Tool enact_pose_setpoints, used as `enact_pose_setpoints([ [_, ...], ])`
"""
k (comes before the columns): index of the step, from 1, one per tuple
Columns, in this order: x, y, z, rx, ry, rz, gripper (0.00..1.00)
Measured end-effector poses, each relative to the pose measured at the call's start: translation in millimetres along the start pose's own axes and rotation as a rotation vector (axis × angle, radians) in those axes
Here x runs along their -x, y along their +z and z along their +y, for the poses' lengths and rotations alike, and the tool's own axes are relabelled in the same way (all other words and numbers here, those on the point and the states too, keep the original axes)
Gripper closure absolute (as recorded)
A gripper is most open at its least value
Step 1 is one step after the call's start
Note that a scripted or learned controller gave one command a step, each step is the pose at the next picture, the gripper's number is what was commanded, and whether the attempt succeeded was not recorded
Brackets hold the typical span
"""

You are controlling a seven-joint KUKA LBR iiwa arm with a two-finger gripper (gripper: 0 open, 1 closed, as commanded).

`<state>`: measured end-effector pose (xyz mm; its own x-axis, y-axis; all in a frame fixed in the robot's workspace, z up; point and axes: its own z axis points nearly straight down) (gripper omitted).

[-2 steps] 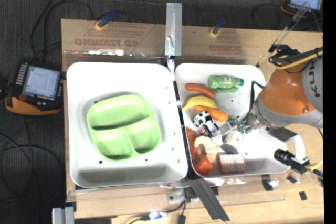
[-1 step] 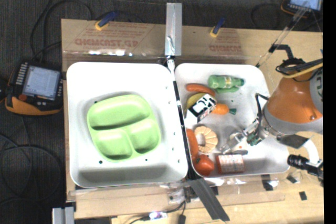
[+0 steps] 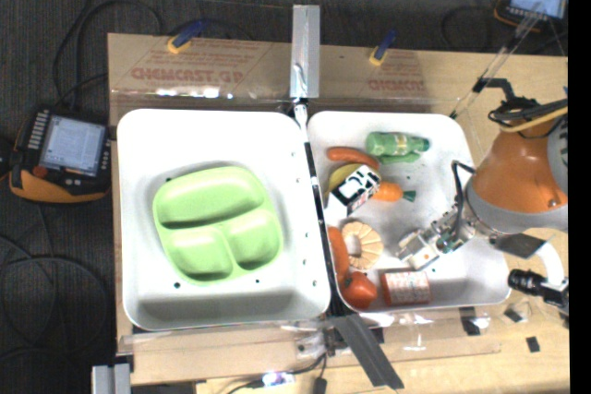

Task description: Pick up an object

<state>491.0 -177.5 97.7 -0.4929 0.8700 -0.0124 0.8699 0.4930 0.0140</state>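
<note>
Seen from above, we find two shallow white bins side by side on the surface (image 3: pixel 212 69). The left bin (image 3: pixel 138 198) carries a green divided tray (image 3: pixel 217 221), lying flat near its middle. The right bin (image 3: pixel 480 286) carries a jumble of small things: a green bottle (image 3: pixel 397 144) on its side near the far edge, an orange-red sausage shape (image 3: pixel 354 156) just beside it, and a black-and-white item (image 3: pixel 353 187) resting against a yellow piece (image 3: pixel 343 173). A small carrot (image 3: pixel 388 193) lies just beside those. Nearer the front edge we see a ridged, shell-like pastry (image 3: pixel 362 242), a red tomato-like piece (image 3: pixel 359 291) in the front-left corner, and a red can (image 3: pixel 405 288) on its side along the front wall.

The grey arm with its orange band (image 3: pixel 520 173) reaches in from the right edge of the surface. Its pincer (image 3: pixel 423 246) hangs low over the middle of the right bin, between the pastry and the bin's right wall and just behind the can. We cannot tell how the pincer stands, apart or together, and we see nothing between it.

Two handheld screens lie on the floor, one (image 3: pixel 60 152) off the left edge and one (image 3: pixel 533 2) beyond the far right corner.
</note>
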Motion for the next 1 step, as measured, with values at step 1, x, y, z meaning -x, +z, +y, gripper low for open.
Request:
enact_pose_setpoints([
  [1,-51.7,-103.0,23.9,-0.015,-0.174,0.017,1.00],
])
